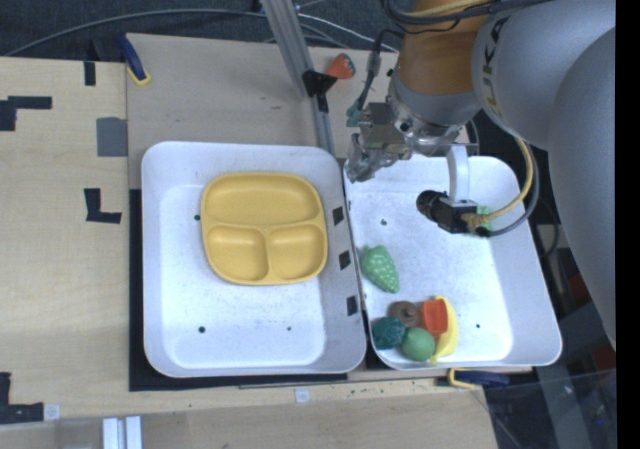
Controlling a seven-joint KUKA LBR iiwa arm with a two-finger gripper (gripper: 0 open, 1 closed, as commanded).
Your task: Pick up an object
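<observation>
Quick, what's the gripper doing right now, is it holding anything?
Gripper: over the right bin's far-left corner; open or shut cannot be told, and nothing is visible in it.

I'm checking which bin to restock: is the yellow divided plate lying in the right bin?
No, the yellow divided plate lies in the left bin, while the right bin holds the small toys.

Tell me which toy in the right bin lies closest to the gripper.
The pale green toy, lying alone mid-bin; the others are clustered at the bin's near corner, farther from the gripper.
</observation>
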